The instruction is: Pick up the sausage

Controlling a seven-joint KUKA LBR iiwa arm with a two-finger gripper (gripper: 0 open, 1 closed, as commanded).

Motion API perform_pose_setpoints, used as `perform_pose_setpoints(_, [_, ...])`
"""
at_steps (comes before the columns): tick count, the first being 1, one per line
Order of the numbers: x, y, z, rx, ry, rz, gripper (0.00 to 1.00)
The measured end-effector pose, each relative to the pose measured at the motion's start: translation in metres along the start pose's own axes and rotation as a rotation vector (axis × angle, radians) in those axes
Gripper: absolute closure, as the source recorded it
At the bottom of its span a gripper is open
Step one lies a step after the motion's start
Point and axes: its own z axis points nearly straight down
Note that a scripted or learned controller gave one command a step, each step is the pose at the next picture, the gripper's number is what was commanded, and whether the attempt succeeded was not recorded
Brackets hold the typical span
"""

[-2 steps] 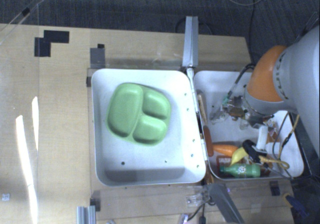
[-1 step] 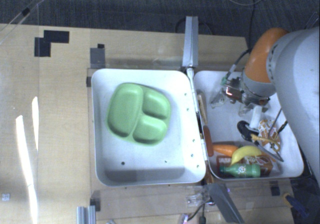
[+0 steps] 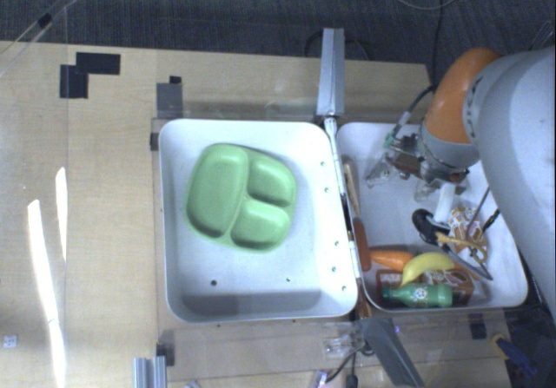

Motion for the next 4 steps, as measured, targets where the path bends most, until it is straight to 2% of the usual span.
perform_pose_setpoints(1, [-0.011, -0.041, -0.006, 0.013, -0.003, 0.100, 0.00])
perform_pose_setpoints(2, [-0.009, -0.042, -0.003, 0.009, -0.001, 0.210, 0.00])
perform_pose_setpoints(3, [-0.028, -0.082, -0.003, -0.006, 0.003, 0.183, 0.00])
perform_pose_setpoints(4, [-0.008, -0.071, -0.002, -0.003, -0.002, 0.169, 0.00])
